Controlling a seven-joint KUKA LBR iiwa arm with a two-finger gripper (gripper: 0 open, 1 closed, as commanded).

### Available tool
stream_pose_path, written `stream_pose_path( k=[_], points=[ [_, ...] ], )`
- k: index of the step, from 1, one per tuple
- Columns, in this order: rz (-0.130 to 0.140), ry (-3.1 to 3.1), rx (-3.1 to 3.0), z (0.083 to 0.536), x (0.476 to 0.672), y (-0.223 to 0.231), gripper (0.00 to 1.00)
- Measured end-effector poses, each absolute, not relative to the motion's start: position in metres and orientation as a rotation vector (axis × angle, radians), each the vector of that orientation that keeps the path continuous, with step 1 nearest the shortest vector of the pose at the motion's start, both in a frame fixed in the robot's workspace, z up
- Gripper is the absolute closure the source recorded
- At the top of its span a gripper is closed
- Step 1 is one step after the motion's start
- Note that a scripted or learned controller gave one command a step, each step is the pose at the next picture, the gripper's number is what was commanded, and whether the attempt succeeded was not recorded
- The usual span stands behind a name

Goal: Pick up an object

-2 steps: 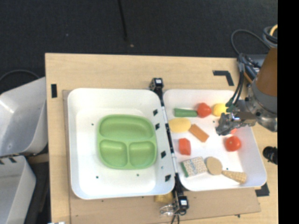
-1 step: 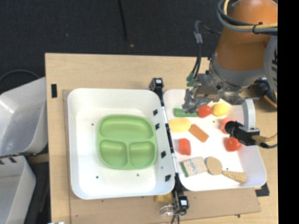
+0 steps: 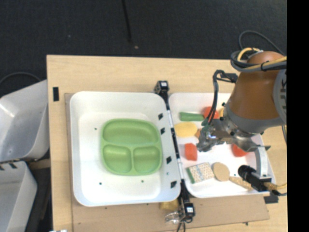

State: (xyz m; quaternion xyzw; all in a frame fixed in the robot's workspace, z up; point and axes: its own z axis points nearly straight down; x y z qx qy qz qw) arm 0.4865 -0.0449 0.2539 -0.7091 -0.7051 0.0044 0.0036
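- I see the desk (image 3: 111, 71) with two white bins side by side on it.
- The left bin (image 3: 87, 178) holds a green plate (image 3: 130, 146) with three compartments. It lies flat, about in the middle of the bin.
- The arm (image 3: 253, 95) comes in from the right and hangs over the right bin (image 3: 193, 100). Its orange part covers the far right area of that bin.
- The end effector (image 3: 206, 141) is low over the middle of the right bin. It looks dark and small in my view, so I cannot tell how far it is open or whether it has hold of anything.
- The things to pick up are all in the right bin.
- A green stick (image 3: 191, 115) lies at the far left of the right bin, and a yellow piece (image 3: 186, 129) lies just on its near side.
- A red block (image 3: 191, 152) lies on the near side of the yellow piece, just left of the end effector. I cannot tell if they touch.
- A small red piece (image 3: 207, 112) shows at the right end of the green stick, partly hidden by the arm.
- Another red piece (image 3: 238, 151) lies right of the end effector, partly under the arm.
- Close to the near wall there is a patterned box (image 3: 200, 172), and a tan round disc (image 3: 221, 170) is just beside it on the right.
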Motion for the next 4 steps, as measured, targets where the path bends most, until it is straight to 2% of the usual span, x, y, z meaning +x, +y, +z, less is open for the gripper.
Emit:
stream_pose_path(
  k=[1,2,3,4],
  points=[
    [-0.001,-2.221,-2.225,0.269,0.491,-0.043,1.0],
    [-0.016,-2.235,-2.222,0.384,0.491,-0.017,1.0],
    [-0.001,-2.233,-2.215,0.388,0.491,-0.02,1.0],
    [0.001,-2.245,-2.205,0.398,0.492,-0.021,1.0]
  ],
)
